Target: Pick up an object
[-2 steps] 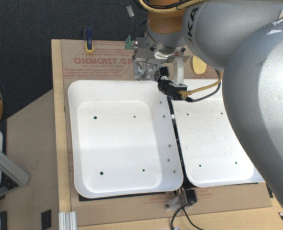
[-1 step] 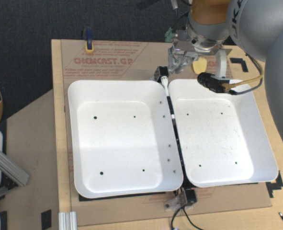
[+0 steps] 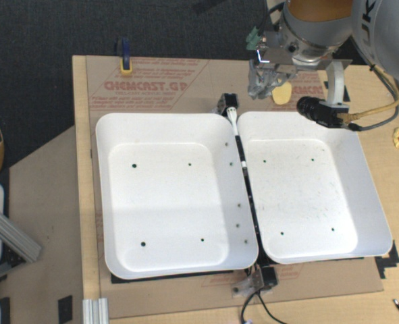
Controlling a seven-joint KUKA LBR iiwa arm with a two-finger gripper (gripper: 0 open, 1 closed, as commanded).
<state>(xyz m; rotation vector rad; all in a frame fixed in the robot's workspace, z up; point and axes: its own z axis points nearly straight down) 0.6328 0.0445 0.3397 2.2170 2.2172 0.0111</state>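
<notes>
Arm point(image 3: 321, 5) enters at upper right of frame, wrist over the far edge of the board point(image 3: 158, 79).

Gripper point(image 3: 267, 86) hangs above the strip of board just past the top rim of the right bin point(image 3: 300, 194), near the seam between the bins. Whether it is apart, together or clamped cannot be told: the tip is small and shadowed at this slant.

Yellow piece point(image 3: 282, 94): pale and rounded, right against the gripper's lower right side, upper centre-right of frame. It is the only loose pickable thing I can make out, so I take it as the task's object. I can't say whether it is gripped or just lying on the board behind the tip, since the overlap hides the contact.

Left bin point(image 3: 165, 201) and right bin: white floors show small dark dots, and the right one has fine speckle.

Black strip point(image 3: 243, 174) runs down the seam, apparently to tie the two bins together. Blue clamp point(image 3: 125, 54) at upper left pins the board, likely so nothing shifts under repeated tries.

Judgement: if the piece is gripped, the pick is nearly done and needs only a clean hold. If not, the gripper sits off to its left and needs re-centring. Risk: a rounded piece slipping out sideways.
</notes>
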